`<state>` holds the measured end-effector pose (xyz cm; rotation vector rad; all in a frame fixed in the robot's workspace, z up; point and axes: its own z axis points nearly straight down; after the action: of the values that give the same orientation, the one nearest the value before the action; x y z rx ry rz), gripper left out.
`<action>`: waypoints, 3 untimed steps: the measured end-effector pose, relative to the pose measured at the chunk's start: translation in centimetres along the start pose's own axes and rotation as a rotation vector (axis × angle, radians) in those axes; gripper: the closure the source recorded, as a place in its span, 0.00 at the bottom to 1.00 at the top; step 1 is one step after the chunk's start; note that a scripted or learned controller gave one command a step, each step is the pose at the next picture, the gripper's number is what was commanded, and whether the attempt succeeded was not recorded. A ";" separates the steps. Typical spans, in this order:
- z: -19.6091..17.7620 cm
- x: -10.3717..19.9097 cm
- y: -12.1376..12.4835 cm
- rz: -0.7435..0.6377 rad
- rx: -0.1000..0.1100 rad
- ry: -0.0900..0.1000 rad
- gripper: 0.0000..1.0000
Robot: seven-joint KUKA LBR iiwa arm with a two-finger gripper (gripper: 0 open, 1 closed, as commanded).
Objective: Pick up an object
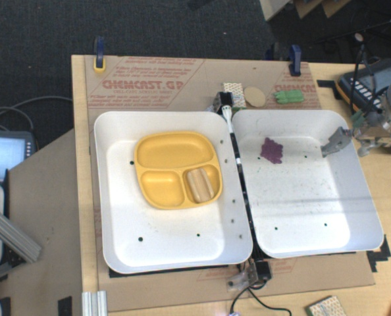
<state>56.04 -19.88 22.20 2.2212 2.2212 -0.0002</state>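
Observation:
A small purple object (271, 150) lies in the right bin (314, 236), near its far left part. In the left bin (116, 176) a yellow divided plate (176, 151) holds a tan block (199, 184) in its near right compartment. My gripper (336, 143) reaches in over the right bin's far right corner, about a hand's width to the right of the purple object and apart from it. The rest of the arm (380, 104) is cut off by the view's right side.
Behind the bins, on the brown board, lie a green object (289, 97), a tan disc (255, 97) and a small patterned card (233, 89). Blue clamps (295, 59) hold the board's far edge. A black divider (238, 170) runs between the bins.

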 end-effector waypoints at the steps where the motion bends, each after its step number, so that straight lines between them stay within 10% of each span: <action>1: 11.9 5.5 2.0 -0.005 0.005 0.004 0.00; 2: 13.8 10.7 8.1 -0.007 -0.006 0.001 0.00; 3: 13.7 5.0 10.7 0.003 -0.005 -0.004 0.00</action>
<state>66.77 -14.90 8.53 2.2197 2.2139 0.0018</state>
